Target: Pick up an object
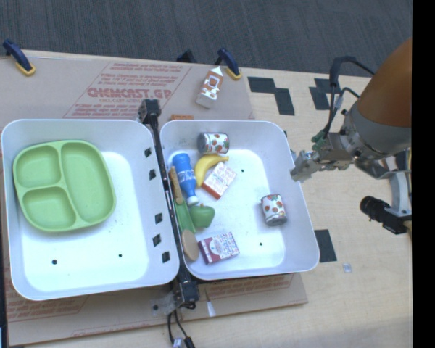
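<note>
The right bin holds several items: a small can at the right, a second can at the back, a banana, a blue bottle, a red-and-white carton, a green item and a red box near the front. My gripper hangs just outside the right bin's right rim, level with the banana, with nothing visibly in it. The nearest item to it is the small can, down and to its left.
The left bin carries a green divided plate. A small carton lies on the cardboard behind the bins. Blue clamps hold the cardboard's back edge. A black divider runs between the bins.
</note>
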You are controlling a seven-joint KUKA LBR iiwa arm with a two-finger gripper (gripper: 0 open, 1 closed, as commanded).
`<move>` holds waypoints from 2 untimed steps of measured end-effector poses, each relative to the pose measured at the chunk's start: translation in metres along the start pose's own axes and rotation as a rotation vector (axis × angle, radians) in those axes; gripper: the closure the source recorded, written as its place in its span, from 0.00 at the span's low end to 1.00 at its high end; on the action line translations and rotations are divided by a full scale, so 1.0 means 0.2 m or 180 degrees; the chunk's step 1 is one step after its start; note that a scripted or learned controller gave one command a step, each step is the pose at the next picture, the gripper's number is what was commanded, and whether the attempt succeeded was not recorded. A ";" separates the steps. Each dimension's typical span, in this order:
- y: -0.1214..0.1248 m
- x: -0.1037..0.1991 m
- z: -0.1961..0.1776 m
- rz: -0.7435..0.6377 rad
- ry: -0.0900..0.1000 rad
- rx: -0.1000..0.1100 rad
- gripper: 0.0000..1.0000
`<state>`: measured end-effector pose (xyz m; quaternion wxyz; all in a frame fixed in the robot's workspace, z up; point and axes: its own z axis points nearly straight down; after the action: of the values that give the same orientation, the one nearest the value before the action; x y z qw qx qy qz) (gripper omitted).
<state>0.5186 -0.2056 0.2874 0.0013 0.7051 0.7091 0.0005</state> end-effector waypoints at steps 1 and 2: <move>0.56 -0.02 0.38 -0.0006 0.0003 0.0014 1.00; 0.56 -0.03 0.37 -0.0004 0.0001 0.0008 0.00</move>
<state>0.6311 -0.2104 0.2132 0.0003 0.7047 0.7095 -0.0003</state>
